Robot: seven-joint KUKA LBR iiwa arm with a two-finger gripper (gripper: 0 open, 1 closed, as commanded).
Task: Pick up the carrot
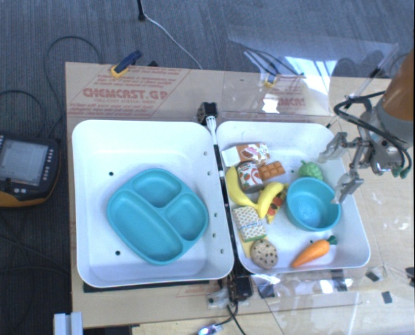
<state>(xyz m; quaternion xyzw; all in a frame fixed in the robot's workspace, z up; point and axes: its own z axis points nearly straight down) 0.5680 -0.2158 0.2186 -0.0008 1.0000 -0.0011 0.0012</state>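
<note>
Carrot is lying in the right bin, down at about 5 o'clock of that bin, orange with a little green top pointing up-right, just below the blue bowl and right of a speckled cookie-looking thing. Nothing's touching it. Some stuff is hard to read: the pile at the bin's 9 o'clock side is bananas plus a few small packets stacked on each other, and I can't make out what the packets are. A green lumpy item peeks out at 12 o'clock of the bowl, partly hidden by the rim. The arm is cut off at the right edge, so you mostly see the orange band and cables. The tool sits at 3 o'clock of the bin, over its right wall, fingers spread wide apart, holding nothing, well away from the carrot. Left bin holds a blue divided tray. Worktop has printed lettering.
</note>
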